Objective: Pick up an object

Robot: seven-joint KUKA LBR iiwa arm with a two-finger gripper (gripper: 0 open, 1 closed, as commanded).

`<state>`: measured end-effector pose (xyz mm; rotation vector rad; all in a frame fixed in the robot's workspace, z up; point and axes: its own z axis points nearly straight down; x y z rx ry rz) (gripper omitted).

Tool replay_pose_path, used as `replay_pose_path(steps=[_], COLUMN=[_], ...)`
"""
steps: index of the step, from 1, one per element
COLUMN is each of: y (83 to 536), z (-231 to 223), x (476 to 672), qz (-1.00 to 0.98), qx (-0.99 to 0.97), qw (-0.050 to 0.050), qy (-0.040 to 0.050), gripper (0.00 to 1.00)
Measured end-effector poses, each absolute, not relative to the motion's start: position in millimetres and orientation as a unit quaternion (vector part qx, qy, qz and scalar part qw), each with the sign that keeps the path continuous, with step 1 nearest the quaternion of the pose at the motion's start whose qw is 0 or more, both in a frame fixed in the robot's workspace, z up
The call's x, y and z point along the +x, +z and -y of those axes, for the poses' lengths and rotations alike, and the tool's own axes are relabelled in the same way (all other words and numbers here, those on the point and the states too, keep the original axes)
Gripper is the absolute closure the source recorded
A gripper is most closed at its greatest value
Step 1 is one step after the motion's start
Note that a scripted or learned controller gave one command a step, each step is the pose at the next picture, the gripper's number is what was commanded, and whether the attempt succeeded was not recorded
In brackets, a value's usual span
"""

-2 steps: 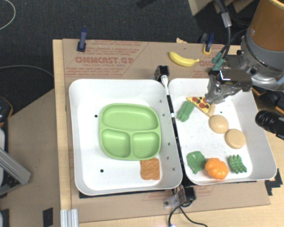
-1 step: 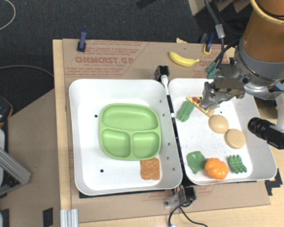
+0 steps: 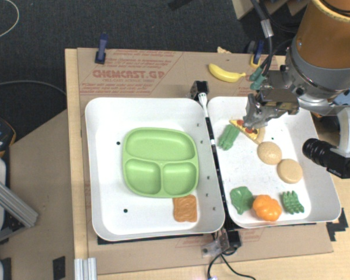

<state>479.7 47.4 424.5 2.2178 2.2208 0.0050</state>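
**Gripper low over the right bin's far end**

Camera view: the two-finger metal gripper [image 3: 255, 121] hangs over the right shallow white bin [image 3: 315, 217], its tips just above a small red-and-yellow flat toy [image 3: 248, 130]; whether the fingers are released or clenched cannot be told. Beside that toy lies a green elongated toy vegetable [image 3: 228, 136]. Nearer are two tan round pieces [image 3: 269, 153], an orange toy pumpkin [image 3: 266, 207] and green leafy toys [image 3: 241, 198]. The left white bin [image 3: 99, 156] holds a green divided plastic tray [image 3: 160, 161]. A yellow toy banana [image 3: 225, 73] lies on the surface [image 3: 134, 74].
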Motion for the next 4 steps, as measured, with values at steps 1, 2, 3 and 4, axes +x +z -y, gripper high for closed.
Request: replay_pose_path(steps=[1, 2, 3, 4], y=[443.1, 350.0, 409.1, 416.9], z=[15.9, -9.3, -61.7, -59.0], x=[479.6, 483.3, 479.6, 480.2], qz=[-0.705, -0.707, -0.709, -0.707], qx=[0.71, 0.707, 0.705, 0.707], qw=[0.003, -0.004, 0.002, 0.001], qy=[0.0011, -0.0037, 0.0032, 0.0017], gripper=[1.0, 1.0, 1.0, 1.0])
